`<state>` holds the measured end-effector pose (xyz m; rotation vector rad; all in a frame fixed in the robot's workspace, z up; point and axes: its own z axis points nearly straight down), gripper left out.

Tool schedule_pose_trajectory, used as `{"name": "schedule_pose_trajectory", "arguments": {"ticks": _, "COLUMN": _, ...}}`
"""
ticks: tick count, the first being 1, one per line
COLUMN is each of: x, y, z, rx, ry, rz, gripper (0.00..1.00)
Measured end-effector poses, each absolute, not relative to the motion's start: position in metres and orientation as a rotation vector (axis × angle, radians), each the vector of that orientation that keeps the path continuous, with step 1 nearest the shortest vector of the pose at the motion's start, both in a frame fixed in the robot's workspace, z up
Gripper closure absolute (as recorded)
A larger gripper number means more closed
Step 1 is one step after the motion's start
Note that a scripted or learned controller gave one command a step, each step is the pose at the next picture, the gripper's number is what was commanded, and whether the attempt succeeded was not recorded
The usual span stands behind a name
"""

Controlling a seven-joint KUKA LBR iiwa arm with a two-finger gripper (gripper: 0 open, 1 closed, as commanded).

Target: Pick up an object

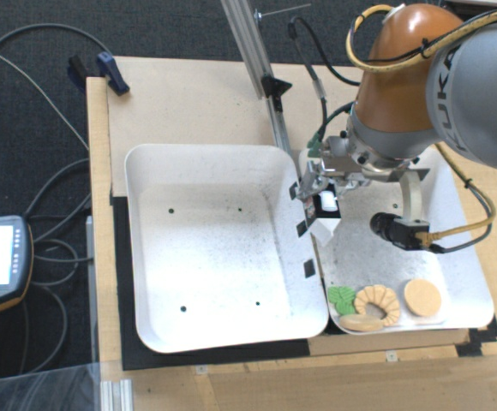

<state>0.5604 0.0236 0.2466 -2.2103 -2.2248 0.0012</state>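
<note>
My gripper [320, 202] hangs over the left rim of the right bin [463, 272], near the divide between the two bins. Small objects lie along the right bin's front edge: a green leafy piece [342, 299], a tan ring-shaped pastry [379, 303], a round tan biscuit [422, 297] and a pale beige piece [361, 323]. The gripper sits well behind these objects and apart from them. The grey arm with its orange band [407, 50] covers the back of the right bin.
The left bin [146, 178] lies beside the gripper. A slanted metal pole [253, 54] rises behind the bins. A black connector with a yellow cable [400, 230] hangs over the right bin. A blue clamp [111, 71] is at the bench's back left corner.
</note>
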Motion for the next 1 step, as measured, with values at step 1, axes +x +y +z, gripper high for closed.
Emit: {"name": "schedule_pose_trajectory", "arguments": {"ticks": 1, "x": 0.5444, "y": 0.0664, "z": 0.2452, "rx": -2.211, "ry": -2.224, "rz": 0.001, "gripper": 1.00}}
